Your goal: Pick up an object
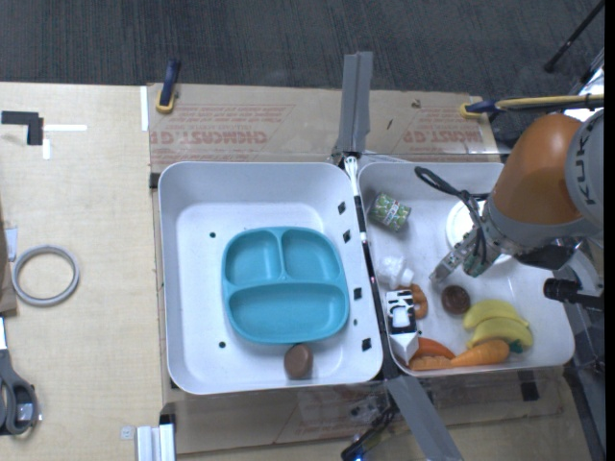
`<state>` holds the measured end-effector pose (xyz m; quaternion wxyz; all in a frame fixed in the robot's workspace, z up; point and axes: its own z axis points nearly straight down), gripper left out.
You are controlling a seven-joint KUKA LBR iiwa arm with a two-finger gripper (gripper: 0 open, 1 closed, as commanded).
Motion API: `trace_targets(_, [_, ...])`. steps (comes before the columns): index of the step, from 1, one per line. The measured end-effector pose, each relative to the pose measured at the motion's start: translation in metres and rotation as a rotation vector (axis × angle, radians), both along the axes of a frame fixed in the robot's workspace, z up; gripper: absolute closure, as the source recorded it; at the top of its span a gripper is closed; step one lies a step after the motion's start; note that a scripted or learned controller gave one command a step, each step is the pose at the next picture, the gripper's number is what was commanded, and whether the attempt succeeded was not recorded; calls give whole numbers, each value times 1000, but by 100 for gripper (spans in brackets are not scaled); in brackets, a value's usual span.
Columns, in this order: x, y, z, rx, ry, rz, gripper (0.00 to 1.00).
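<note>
**Ana:** Where the arm (538,176) reaches in from the right, what is under it?

**Ben:** The right bin (423,173). The gripper (463,260) hangs low over the middle of it, tilted down to the left. Whether it is apart or together I cannot tell; the tip is too small and blurred. Nothing shows between its tips.

**Ana:** And what lies around it?

**Ben:** A brown ball (455,299) sits just below the gripper, near it but apart as far as I can see. Right of the ball are bananas (498,323), and a carrot (478,354) lies along the bin's near wall below them. At the left of that wall stands a small black-and-white carton (401,312), with a red piece (429,348) beside the carrot. A white lump (394,272) lies above the carton, and a green can (391,210) lies on its side toward the far left of the bin.

**Ana:** The left bin?

**Ben:** The left bin (187,286) bears a blue divided plate (284,286), lying flat in the middle. A second brown ball (299,359) rests just below the plate's near edge.

**Ana:** Anything on the surface (77,353) itself?

**Ben:** A grey ring (43,275) at the far left, well apart from both bins, and scissors (16,399) at the left edge below it.
</note>
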<state>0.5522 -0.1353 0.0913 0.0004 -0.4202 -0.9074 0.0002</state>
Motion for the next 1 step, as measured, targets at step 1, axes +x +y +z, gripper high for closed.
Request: trace_targets(1, [0,0,0,0,0,-1,0])
